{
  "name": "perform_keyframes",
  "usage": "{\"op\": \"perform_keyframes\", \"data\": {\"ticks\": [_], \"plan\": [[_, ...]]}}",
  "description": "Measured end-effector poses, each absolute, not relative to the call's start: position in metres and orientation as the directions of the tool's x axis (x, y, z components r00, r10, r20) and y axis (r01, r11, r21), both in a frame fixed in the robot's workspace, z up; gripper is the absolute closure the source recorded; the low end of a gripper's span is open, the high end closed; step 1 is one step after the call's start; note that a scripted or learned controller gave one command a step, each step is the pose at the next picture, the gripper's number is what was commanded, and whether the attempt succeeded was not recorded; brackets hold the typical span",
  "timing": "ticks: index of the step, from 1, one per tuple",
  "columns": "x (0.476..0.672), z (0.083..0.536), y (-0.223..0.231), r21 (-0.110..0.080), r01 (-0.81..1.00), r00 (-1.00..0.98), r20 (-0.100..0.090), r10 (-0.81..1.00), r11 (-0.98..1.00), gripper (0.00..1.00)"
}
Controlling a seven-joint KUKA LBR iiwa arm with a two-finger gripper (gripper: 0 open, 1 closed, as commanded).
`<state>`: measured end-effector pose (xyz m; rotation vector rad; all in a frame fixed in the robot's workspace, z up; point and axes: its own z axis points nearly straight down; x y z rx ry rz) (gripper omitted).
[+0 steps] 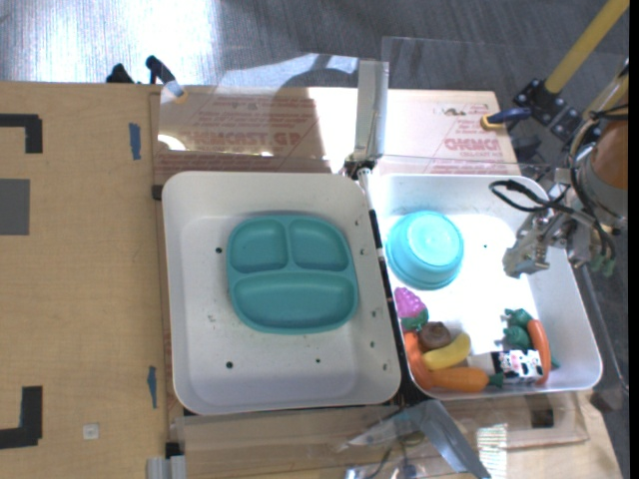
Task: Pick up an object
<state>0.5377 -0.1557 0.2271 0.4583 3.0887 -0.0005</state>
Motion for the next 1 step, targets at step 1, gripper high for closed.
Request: {"op": "perform_keyframes", "data": {"ticks": [1], "plan": [[0.6289,0.2839,-0.2075,-0.001,0.161,-0.987,-0.013,0.161,0.987,1.0]]}}
